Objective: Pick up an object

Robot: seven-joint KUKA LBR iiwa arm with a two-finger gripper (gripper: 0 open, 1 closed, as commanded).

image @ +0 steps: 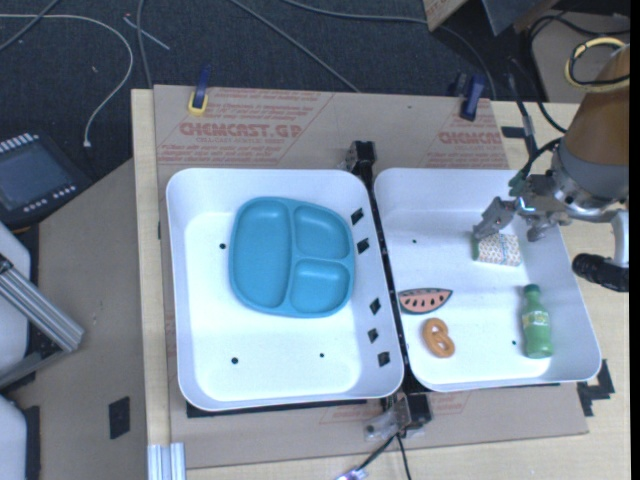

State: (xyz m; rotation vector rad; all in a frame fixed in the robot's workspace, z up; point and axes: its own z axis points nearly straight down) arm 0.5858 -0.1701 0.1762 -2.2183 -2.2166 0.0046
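In the right bin [440,193] lie a watermelon slice [425,298], a small brown pretzel [437,337], a green bottle [536,321] on its side, and a pale patterned pouch [499,250]. My gripper [502,224] hangs at the right bin's upper right, directly over the pouch's top edge, with one grey finger [491,218] pointing down-left at it. I cannot see any object between the fingers.
The left bin [200,338] bears a blue divided plate [292,256]. A black divider with clips [370,268] runs between the bins. Clamps [471,97] sit at the board's far edge, and cables trail over the dark floor behind.
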